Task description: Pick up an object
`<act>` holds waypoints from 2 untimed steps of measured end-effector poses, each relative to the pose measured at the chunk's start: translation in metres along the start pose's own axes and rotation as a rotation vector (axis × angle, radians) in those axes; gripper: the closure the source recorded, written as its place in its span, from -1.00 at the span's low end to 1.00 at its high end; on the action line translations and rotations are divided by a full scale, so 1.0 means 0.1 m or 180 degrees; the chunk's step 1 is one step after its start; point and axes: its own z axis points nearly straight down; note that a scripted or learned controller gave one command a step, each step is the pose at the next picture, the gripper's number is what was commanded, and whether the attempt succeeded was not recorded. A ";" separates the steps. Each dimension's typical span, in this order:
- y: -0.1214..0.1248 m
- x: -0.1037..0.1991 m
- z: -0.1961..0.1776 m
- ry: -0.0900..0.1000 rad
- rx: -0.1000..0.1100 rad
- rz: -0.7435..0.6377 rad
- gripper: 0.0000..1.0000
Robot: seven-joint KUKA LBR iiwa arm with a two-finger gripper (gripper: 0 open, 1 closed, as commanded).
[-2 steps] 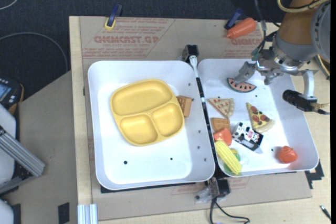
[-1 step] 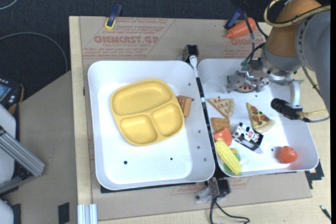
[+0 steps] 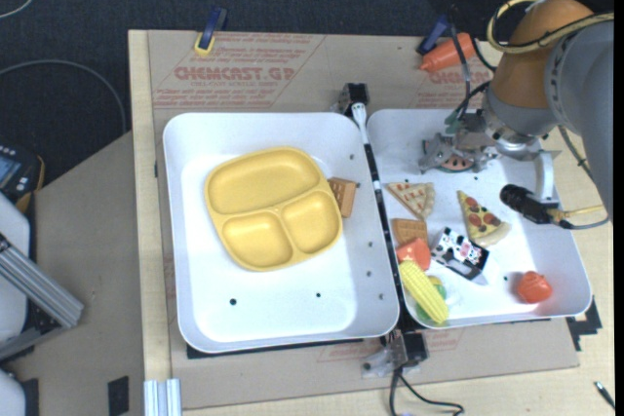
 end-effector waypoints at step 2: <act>-0.02 -0.08 -0.62 -0.0008 -0.0029 0.0007 1.00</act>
